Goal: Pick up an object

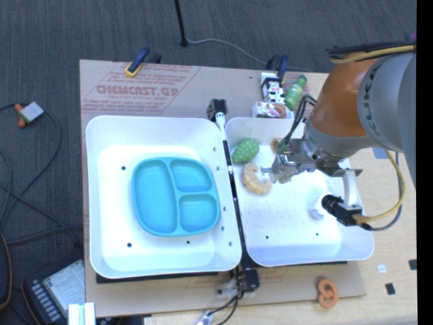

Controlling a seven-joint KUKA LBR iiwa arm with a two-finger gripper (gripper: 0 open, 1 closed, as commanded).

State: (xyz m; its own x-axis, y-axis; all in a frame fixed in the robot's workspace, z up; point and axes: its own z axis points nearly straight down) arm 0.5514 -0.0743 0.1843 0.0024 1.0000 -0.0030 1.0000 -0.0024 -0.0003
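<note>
Tool (281, 171) sits low in right bin (298, 246), just beside the bun (256, 179); can't tell its state. Centre over the bun w/ clearance from the green toy (244, 150), then close & lift straight.

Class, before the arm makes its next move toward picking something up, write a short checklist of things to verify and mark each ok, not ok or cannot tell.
1. Objects within the right bin: tan piece and green piece lie there: ok.
2. Gripper close to the tan piece: ok.
3. Object held between its fingers: cannot tell.
4. Blue tray lies apart in the left bin: ok.
5. Cable near the arm free of snagging: cannot tell.
</note>
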